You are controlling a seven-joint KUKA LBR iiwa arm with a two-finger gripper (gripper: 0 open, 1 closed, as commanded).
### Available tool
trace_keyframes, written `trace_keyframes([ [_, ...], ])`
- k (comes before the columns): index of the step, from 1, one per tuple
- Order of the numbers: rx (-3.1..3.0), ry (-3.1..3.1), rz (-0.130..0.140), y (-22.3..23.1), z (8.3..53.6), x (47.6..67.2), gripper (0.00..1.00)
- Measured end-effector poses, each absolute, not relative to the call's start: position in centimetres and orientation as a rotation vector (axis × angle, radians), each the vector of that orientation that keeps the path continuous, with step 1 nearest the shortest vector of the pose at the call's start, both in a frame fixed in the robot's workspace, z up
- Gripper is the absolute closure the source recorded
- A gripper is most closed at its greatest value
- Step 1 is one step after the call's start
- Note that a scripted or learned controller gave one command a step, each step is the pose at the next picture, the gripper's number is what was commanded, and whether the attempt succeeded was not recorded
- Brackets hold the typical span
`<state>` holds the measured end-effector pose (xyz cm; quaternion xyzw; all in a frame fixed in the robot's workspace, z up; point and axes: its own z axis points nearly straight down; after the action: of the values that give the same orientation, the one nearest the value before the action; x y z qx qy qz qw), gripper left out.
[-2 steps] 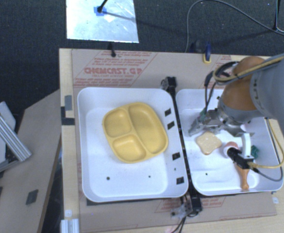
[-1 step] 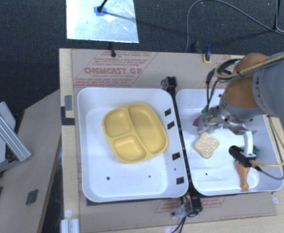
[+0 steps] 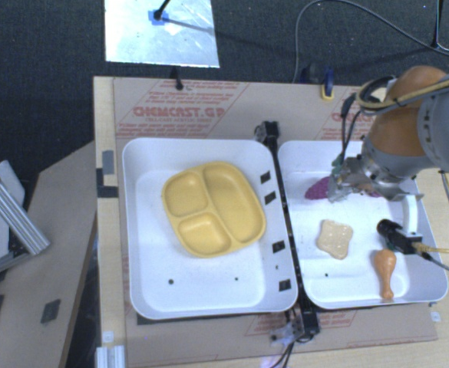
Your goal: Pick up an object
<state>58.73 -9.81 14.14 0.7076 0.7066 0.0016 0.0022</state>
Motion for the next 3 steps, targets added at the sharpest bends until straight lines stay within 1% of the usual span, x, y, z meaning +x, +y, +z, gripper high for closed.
trace_keyframes([
  [2, 2.212, 2.222, 0.007, -10.7, 25.6, 59.0, 1.00],
  [3, 2.210, 2.232, 0.004, -5.1, 25.9, 58.9, 1.00],
])
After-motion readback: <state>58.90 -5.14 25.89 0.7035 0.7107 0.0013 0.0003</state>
